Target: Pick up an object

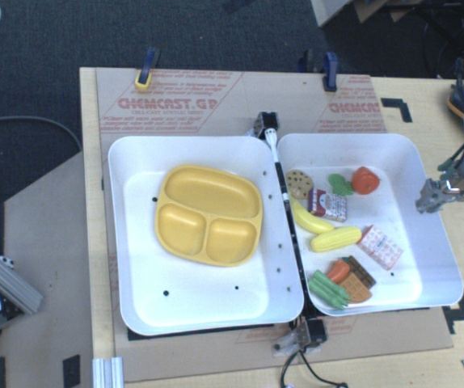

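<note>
The right bin (410, 156) holds several toy foods: a cookie (299, 183), a green piece (341, 184), a red tomato (366, 180), a red-and-white packet (329, 205), a banana (311, 220), a corn cob (335, 238), a pink-and-white packet (381, 246), a brown bar (359, 280) and green beans (328, 289). My gripper (436, 195) hangs at the right rim of that bin, to the right of the tomato and apart from every item. Nothing shows between its fingers.
A yellow divided plate (209, 215) lies in the left bin (135, 281). Clamps (144, 78) hold the cardboard sheet at the back edge. A black ridge (280, 192) separates the two bins. Bare white floor runs along the right bin's right side.
</note>
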You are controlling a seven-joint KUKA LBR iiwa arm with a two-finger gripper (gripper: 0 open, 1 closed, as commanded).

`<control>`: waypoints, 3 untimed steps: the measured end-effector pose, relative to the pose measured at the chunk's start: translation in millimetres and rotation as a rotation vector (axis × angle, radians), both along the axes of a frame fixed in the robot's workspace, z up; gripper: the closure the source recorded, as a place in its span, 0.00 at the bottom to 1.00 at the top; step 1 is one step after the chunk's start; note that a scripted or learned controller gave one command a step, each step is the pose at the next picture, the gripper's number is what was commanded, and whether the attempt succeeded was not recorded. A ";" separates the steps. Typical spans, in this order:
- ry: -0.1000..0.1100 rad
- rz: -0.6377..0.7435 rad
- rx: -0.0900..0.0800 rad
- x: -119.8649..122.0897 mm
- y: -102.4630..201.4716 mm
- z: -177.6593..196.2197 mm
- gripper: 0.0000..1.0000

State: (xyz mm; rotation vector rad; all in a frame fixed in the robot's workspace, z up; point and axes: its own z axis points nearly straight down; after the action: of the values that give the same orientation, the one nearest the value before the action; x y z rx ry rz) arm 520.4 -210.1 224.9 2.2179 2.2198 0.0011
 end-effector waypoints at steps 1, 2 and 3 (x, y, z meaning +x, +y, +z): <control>0.000 0.005 0.002 30.5 47.8 -10.1 1.00; -0.001 0.005 0.002 55.3 89.5 -12.4 1.00; -0.002 0.003 0.002 64.2 117.9 7.1 1.00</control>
State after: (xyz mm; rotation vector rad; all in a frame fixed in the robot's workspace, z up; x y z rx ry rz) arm 584.7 -92.3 232.0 2.2144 2.2234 0.0050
